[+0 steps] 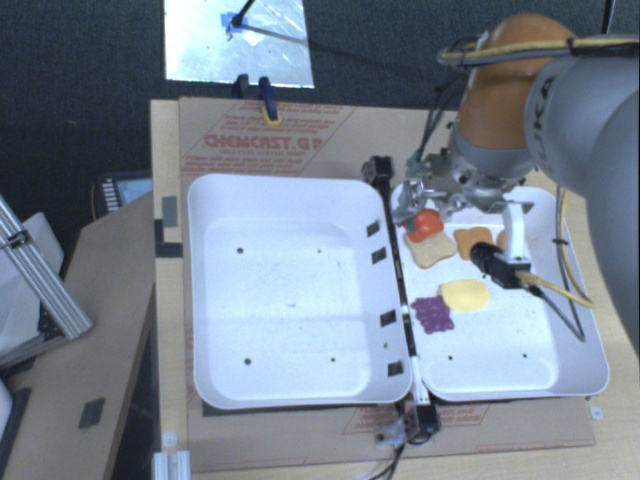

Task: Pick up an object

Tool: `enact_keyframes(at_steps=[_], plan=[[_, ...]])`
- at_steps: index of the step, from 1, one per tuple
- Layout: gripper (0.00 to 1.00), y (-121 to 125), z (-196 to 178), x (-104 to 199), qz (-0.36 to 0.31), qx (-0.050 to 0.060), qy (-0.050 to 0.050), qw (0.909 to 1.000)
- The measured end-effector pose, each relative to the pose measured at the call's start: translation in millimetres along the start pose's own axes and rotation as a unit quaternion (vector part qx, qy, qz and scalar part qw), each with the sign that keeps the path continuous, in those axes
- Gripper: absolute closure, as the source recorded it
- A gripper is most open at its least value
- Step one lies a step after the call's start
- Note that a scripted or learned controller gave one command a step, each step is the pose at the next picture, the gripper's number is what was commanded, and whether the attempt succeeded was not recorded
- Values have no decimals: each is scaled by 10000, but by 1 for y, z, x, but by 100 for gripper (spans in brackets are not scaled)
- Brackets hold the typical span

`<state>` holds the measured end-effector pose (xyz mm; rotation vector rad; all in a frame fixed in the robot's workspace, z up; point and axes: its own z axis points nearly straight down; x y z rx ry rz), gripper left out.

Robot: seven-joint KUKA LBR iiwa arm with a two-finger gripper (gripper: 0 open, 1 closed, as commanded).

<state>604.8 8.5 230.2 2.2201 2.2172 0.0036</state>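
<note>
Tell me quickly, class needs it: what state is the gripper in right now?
Gripper: low in the right bin, right over the red item on the toast piece; open, shut or holding cannot be told.

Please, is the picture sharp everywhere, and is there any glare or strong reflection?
Camera view: the arm close to the lens looks soft; the purple object and yellow object are fairly sharp; a shiny sheet at the top glares brightly.
</note>
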Motion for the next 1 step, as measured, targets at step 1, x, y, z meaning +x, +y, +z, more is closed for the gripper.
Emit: enact_keyframes(at_steps=[1], plan=[[100,-16,-11,78,-54,15,16,10000]])
